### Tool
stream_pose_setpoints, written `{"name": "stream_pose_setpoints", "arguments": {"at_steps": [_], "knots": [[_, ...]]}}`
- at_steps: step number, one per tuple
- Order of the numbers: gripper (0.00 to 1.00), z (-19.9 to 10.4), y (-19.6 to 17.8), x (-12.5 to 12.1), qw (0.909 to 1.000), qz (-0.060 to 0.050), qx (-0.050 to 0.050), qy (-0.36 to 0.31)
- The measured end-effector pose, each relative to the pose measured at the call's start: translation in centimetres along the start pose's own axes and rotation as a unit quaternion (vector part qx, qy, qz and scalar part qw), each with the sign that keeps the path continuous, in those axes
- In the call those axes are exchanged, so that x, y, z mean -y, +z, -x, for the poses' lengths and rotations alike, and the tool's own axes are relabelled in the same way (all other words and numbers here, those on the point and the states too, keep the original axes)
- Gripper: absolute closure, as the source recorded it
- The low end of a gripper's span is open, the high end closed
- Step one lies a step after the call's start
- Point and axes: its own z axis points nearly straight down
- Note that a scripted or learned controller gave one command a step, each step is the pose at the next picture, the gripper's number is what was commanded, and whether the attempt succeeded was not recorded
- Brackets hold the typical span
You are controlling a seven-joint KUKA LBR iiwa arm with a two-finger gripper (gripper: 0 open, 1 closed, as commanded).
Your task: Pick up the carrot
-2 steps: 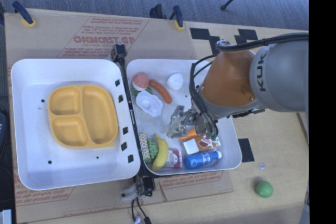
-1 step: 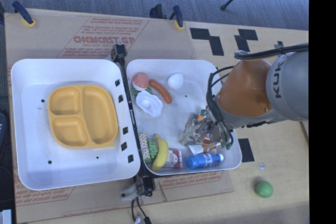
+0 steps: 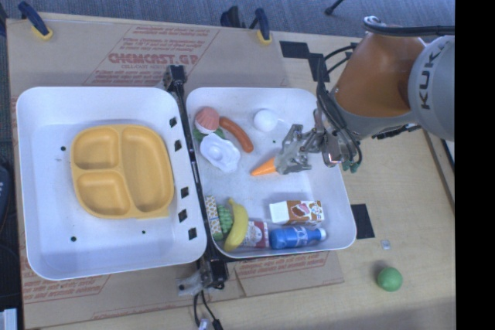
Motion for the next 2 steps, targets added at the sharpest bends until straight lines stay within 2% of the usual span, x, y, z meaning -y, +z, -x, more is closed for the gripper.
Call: {"name": "stream_pose_setpoints", "arguments": {"at_steps": [1, 2], "knots": [[0.00, 0.0, 0.0, 0.0, 1.0000, 0.000, -0.001, 0.000], [0.00, 3.9, 7.3, -4.9, 0.9987, 0.000, -0.002, 0.051]]}}
